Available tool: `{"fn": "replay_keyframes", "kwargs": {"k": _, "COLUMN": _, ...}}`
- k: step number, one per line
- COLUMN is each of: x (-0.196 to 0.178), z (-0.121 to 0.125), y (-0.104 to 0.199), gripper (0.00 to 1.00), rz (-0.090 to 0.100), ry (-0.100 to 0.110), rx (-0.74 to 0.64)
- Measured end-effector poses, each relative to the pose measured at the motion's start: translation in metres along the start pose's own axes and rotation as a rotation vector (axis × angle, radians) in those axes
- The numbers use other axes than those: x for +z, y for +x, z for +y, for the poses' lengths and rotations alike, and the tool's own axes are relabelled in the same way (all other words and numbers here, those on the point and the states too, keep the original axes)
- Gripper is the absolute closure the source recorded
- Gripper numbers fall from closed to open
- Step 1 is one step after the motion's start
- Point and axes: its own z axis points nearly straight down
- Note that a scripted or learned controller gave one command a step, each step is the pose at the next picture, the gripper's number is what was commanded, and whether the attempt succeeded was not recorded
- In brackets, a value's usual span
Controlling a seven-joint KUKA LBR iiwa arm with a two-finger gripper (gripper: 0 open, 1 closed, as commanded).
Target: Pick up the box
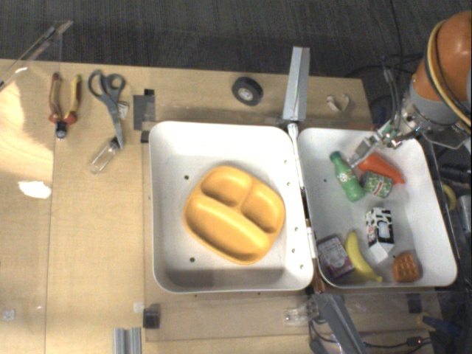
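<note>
A black-and-white carton box lies in the right bin, below its middle. A small purple box rests at that bin's lower left, next to a banana. My gripper hangs over the bin's upper part, just above an orange carrot and beside a green bottle. It is well above both boxes in the view and apart from them. Nothing shows in its grasp.
A green can sits under the carrot and a brown waffle-like item lies at the bin's lower right. The left bin holds a large yellow moulded object. Scissors, pliers and a tape roll lie on the bench.
</note>
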Motion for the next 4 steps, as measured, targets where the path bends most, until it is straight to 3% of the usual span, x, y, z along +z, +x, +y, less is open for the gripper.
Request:
{"fn": "replay_keyframes", "kwargs": {"k": 1, "x": 0.107, "z": -0.032, "y": -0.012, "gripper": 0.00, "rz": 0.001, "ry": 0.001, "rx": 0.044}}
{"fn": "replay_keyframes", "kwargs": {"k": 2, "x": 0.022, "z": -0.069, "y": -0.027, "gripper": 0.00, "rz": -0.002, "ry": 0.000, "rx": -0.007}}
{"fn": "replay_keyframes", "kwargs": {"k": 3, "x": 0.111, "z": -0.026, "y": -0.048, "gripper": 0.00, "rz": 0.002, "ry": 0.002, "rx": -0.060}}
{"fn": "replay_keyframes", "kwargs": {"k": 4, "x": 0.098, "z": -0.023, "y": -0.049, "gripper": 1.00, "rz": -0.003, "ry": -0.004, "rx": -0.062}}
